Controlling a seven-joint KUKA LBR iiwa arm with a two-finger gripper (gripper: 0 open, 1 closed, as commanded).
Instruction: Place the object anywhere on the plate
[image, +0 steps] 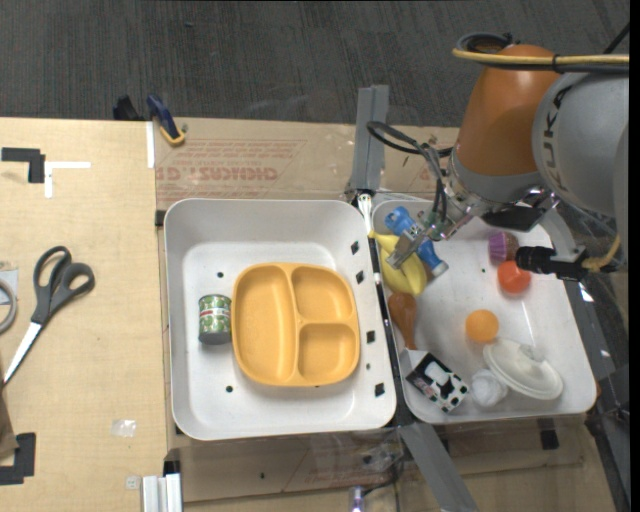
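A yellow divided plate (296, 324) lies in the middle of the left bin (190, 400). My gripper (412, 246) hangs low over the far left corner of the right bin (560, 400). It sits right at a blue object (400, 220) that lies across a yellow banana-like piece (400, 277). The gripper body covers the middle of the blue object, so I cannot make out whether it is gripped.
A small green can (214, 318) stands against the plate's left rim. The right bin also holds a brown piece (404, 316), an orange ball (482, 325), a red ball (514, 277), a purple item (497, 243), a white lid (522, 367) and a black-and-white object (437, 382). Scissors (48, 290) lie on the bench at left.
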